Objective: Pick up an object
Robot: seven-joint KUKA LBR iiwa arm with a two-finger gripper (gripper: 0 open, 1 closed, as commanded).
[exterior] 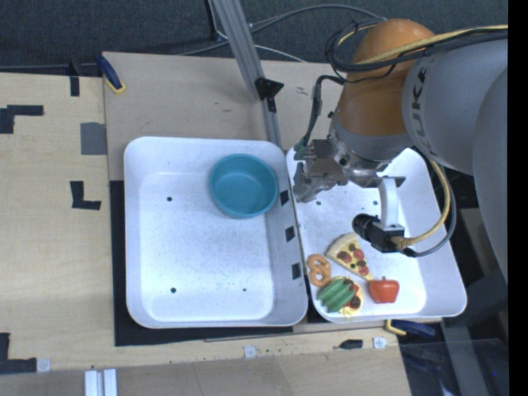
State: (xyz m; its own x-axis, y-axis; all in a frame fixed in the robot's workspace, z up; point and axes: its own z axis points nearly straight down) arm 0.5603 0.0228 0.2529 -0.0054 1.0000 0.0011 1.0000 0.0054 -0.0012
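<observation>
My gripper [307, 181] hangs over the far left part of the right bin [437, 295], close to the wall between the two bins. Nothing shows between its fingers. Toward the near end of that bin lie a pizza slice [350, 255], a pretzel [318, 266], a green vegetable [336, 293] and a red tomato-like piece [384, 289]. A blue bowl [242, 186] sits upright in the far right part of the left bin [165, 246], just left of the gripper.
A grey metal pole [243, 44] slants down from the top to the bins' far edge. A black cable connector [375, 231] hangs over the right bin beside the pizza slice. The arm's large grey and orange body [412, 81] covers the right bin's far side.
</observation>
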